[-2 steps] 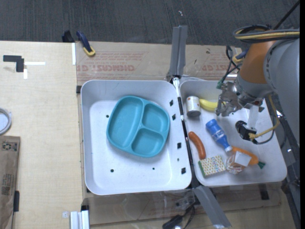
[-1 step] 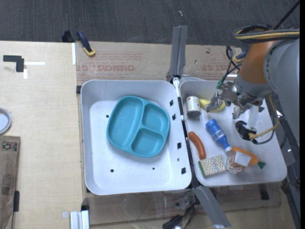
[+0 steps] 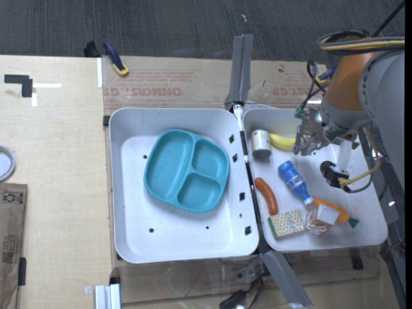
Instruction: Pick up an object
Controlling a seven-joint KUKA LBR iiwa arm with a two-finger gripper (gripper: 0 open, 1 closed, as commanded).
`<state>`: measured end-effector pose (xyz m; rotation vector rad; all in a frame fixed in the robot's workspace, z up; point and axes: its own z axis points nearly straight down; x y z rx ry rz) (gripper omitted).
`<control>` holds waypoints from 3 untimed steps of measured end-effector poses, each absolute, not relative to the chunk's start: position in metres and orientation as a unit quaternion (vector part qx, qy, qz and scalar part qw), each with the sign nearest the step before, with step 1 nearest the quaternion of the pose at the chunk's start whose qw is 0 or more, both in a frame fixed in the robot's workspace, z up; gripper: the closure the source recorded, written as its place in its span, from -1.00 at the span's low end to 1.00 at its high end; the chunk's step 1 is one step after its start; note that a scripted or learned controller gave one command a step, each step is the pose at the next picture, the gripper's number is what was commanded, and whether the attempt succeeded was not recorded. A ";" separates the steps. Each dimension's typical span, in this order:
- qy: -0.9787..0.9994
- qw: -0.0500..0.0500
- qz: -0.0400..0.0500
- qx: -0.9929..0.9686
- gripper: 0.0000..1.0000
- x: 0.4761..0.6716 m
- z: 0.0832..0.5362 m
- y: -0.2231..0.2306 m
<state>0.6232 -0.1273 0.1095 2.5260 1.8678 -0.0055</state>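
Camera view looks down at a slant on a pale wood bench (image 3: 51,172) with a dark grey carpeted floor (image 3: 161,11) across the top of the frame. A brown cardboard sheet (image 3: 174,85) with red printing lies flat on the bench behind two white bins.

The left bin (image 3: 129,237) is the larger shape and holds a teal plate (image 3: 187,170) with three compartments, lying flat near the bin's middle. The right bin (image 3: 367,224) sits just beside it, the two rims touching along a grey divider post (image 3: 241,69).

The grey arm (image 3: 380,76), with its orange band (image 3: 344,82), reaches in from the right over the far end of the right bin. Its gripper (image 3: 304,145) hangs low by the yellow banana (image 3: 282,141), close to the banana's right end. Whether the fingers are spread or pressed together cannot be told from this angle, and nothing is seen between them.

Inside the right bin, from bigger to smaller: a blue bottle (image 3: 295,181) lying tilted in the middle, a red sausage (image 3: 267,195) near the left wall, a green-patterned packet (image 3: 287,223) at the near end, an orange carrot-like toy (image 3: 335,211) beside a clear wrapper, and a small silver can (image 3: 260,143) just left of the banana.

At the bench's left edge sit a roll of tape (image 3: 5,165) and a brown paper bag (image 3: 11,237). A blue and yellow clamp (image 3: 116,60) rests at the cardboard's far corner.
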 end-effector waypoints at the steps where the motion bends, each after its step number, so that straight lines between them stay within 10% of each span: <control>1: 0.595 0.000 -0.002 0.804 -1.00 0.623 0.109 -0.127; 2: 0.595 0.000 -0.002 0.804 1.00 0.623 0.118 -0.128; 3: 0.487 0.000 -0.001 0.873 1.00 0.634 0.157 -0.110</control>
